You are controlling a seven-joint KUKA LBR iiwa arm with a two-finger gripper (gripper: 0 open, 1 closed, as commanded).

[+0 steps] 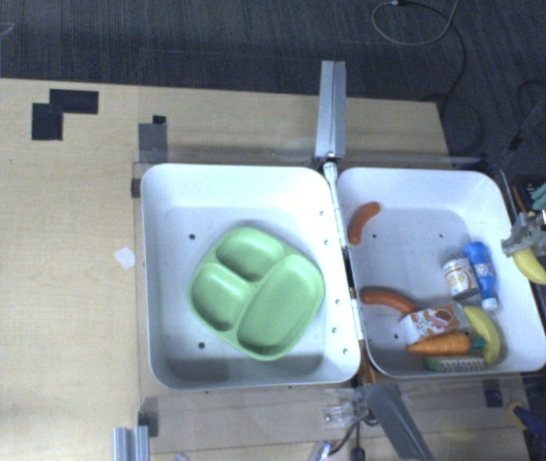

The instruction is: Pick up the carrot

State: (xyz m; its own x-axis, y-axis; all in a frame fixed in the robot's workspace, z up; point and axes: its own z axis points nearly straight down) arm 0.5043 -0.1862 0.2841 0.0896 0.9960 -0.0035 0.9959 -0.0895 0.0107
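Here, in the camera view, the tabletop (61, 286) carries two shallow white bins side by side. The left bin (167, 219) holds a green divided plate (257, 291) with three compartments, lying near the middle of the bin. The right bin (416, 200) holds several small things. The carrot (445, 346) lies flat near the front wall of this bin, orange with a green end toward the left, and it is touching the small carton (431, 322) just behind it. A yellow banana (485, 333) lies just beside the carrot on its right. One sausage (387, 299) lies left of the carton, and another sausage (363, 221) lies close to the wall between the two bins, well apart from the carrot. A small can (460, 278) and a blue bottle (481, 272) are together near the right wall. The pincer (534, 243) is at the right rim of the right bin, above a second banana (534, 267); I cannot tell how its fingers stand, because it is small and blurred. It is well apart from the carrot.
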